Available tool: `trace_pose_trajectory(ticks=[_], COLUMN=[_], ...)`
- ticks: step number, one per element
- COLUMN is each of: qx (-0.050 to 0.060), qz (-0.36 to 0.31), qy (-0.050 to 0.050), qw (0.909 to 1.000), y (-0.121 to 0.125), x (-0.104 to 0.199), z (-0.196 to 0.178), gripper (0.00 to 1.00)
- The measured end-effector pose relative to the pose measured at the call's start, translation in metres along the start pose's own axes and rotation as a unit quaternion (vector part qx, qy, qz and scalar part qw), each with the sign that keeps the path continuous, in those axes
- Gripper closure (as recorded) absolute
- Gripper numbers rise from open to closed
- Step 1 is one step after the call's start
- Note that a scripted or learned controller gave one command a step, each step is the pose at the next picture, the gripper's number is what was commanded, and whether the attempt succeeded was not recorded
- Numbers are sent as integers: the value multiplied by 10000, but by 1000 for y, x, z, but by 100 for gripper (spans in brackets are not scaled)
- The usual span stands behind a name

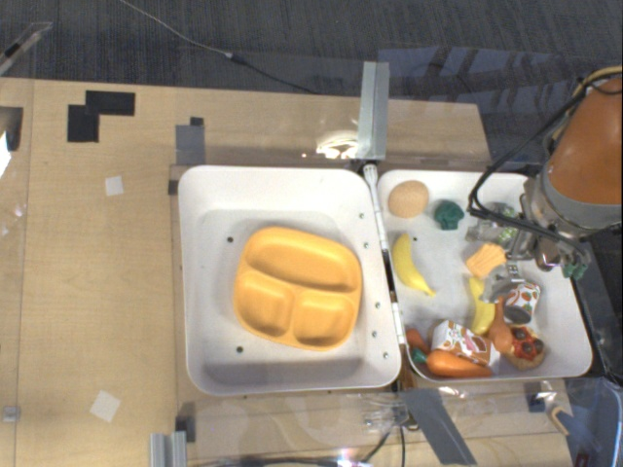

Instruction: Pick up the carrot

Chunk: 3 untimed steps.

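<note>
The desk (88,290) and both white bins (195,290) are viewed from one fixed camera overhead, angled downward at moderate distance; the arm (584,154) is seen entering from the right.

Carrot (456,363) lies in right bin (582,356), near front wall.

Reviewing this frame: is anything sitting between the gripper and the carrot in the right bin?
Yes. The gripper hangs over the middle of the right bin, while the carrot lies at its near edge. A small printed carton rests against the carrot, and a yellow piece lies between them.
</note>
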State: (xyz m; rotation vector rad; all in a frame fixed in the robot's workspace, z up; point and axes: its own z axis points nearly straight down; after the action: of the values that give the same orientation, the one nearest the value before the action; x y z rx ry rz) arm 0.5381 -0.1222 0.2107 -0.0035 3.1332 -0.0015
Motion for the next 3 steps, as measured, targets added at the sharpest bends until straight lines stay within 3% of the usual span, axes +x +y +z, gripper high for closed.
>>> trace_pose_trajectory(ticks=[1, 2, 3], qx=[7, -8, 8], qz=[-101, -341, -563], qy=[-23, -23, -44], qw=[9999, 9994, 9984], y=[-29, 22, 1], x=[-57, -92, -120], z=[119, 123, 63], gripper=[0, 0, 0])
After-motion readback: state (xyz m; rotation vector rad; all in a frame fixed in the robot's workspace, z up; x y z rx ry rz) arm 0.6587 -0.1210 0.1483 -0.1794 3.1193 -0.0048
